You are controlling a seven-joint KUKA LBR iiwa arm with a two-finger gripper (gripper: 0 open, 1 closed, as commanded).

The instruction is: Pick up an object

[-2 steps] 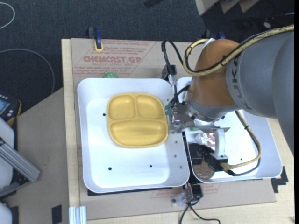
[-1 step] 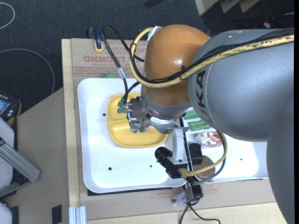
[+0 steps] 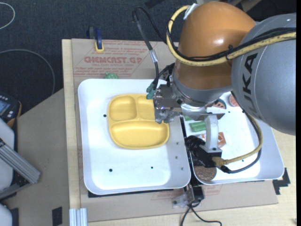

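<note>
Dark carpet around a desk (image 3: 75,126) with two white bins. Yellow divided plate (image 3: 134,124) sits in the left bin (image 3: 94,164), and the tool (image 3: 162,111) hangs at its right edge. Can't tell how it's set. Looks like the approach step; next it needs to drop onto the rim.

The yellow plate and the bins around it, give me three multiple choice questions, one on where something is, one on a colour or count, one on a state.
1. Where does the yellow plate lie?
A. in the left bin
B. in the right bin
C. on the carpet

2. How many compartments does the plate have?
A. one
B. three
C. five

3. How does the plate sit?
A. flat, open side up
B. upside down
C. standing on edge

Answers:
1 A, it rests on the left bin's white floor.
2 B, ridges mark two small sections above one large.
3 A, its hollows face the camera.
</note>
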